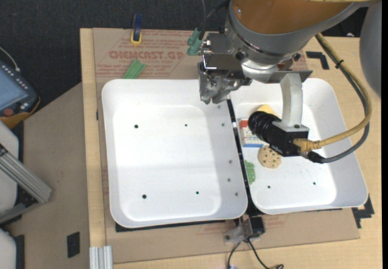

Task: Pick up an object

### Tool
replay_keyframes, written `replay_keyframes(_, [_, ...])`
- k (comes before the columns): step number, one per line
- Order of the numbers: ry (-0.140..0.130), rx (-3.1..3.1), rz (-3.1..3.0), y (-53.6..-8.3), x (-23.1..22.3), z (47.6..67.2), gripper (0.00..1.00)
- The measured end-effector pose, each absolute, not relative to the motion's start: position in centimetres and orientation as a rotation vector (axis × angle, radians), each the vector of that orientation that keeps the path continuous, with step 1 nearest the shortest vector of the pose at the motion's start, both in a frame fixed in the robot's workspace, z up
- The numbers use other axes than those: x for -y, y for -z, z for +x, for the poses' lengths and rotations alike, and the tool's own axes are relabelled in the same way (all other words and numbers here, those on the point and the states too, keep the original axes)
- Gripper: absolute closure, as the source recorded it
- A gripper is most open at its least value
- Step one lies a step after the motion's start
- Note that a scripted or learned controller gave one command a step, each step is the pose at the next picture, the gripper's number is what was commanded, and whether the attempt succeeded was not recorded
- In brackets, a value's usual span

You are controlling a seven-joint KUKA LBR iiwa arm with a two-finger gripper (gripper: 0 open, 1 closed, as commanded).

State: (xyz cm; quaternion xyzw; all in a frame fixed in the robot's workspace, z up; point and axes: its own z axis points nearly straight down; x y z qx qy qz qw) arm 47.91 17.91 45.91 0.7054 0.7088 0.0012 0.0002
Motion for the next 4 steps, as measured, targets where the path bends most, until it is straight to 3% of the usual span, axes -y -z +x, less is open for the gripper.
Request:
replay_keyframes(1, [-0.012,-2.215,2.222,-52.1,-14.9,48.0,1.0])
replay_keyframes(2, [-0.008,-2.23,2.213,-53.6,-21.6,47.9,1.0])
replay_keyframes(3, [-0.004,-2.222,2.22,-53.5,-21.2,47.9,0.0])
replay_keyframes(4, [-0.01,-2.222,2.217,-54.6,-21.2,48.0,1.0])
